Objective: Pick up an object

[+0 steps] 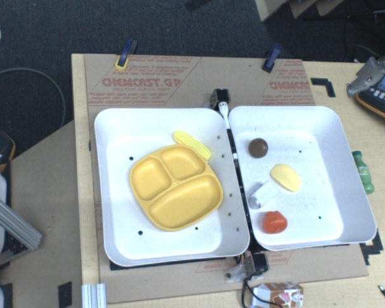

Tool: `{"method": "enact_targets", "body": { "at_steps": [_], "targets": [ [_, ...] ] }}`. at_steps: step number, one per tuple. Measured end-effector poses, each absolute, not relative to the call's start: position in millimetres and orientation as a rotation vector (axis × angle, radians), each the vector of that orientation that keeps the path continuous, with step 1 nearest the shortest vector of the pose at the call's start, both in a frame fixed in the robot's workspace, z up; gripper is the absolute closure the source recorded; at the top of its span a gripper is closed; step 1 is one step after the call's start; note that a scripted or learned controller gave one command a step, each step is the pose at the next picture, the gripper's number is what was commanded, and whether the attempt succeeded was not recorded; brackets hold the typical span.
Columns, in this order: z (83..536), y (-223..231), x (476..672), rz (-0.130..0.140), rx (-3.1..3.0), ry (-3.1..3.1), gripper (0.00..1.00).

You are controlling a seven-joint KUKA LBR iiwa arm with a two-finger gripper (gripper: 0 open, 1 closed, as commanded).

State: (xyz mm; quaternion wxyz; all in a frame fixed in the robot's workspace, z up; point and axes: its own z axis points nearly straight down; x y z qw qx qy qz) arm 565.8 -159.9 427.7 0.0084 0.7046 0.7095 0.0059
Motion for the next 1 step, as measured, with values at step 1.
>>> {"method": "enact_targets", "body": {
  "at_steps": [1],
  "targets": [
    [544.7,-86.4,537.1,0.020,2.201,2.222,0.00]
  ]
}}
